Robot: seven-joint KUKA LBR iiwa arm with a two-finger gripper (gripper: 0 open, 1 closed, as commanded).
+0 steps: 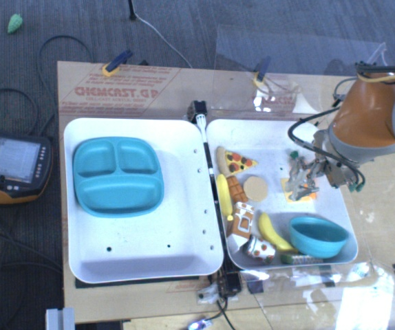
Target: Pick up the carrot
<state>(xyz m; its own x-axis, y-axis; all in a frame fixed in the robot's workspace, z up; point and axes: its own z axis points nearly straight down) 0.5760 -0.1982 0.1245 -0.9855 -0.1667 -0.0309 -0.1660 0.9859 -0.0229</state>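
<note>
gripper (301,179) low in right bin (278,130), over orange carrot (303,196)

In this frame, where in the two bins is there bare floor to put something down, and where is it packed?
Left bin: bare floor below and right of the blue tray, to the bin walls. Right bin: a bare strip along the top wall, above the pizza slice and left of the end effector. Its lower left is crowded, from banana to bowl.

Bright, even overhead light, slightly soft focus.
Glare whitens the clear plastic sheet (280,98) and the white bins (142,253); shadows stay faint and short.
</note>
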